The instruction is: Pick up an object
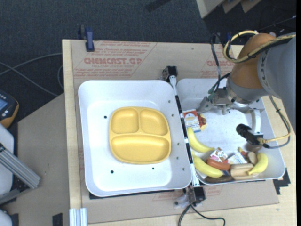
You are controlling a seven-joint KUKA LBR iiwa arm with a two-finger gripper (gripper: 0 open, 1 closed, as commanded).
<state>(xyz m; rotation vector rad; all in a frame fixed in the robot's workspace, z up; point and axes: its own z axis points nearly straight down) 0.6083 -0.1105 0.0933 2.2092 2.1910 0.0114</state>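
Arm (278,65): reaching in from the right, bending down at the wrist.
Gripper (210,103): hanging low, pointing left.

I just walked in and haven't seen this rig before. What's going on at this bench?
A grey robot arm with an orange band reaches from the right over the right-hand shallow white bin. Its end effector sits low near a small red-and-white carton, with nothing visibly held. Yellow toy bananas and other toy food lie along that bin's near side. The left-hand white bin holds a yellow divided plastic tray, untouched.
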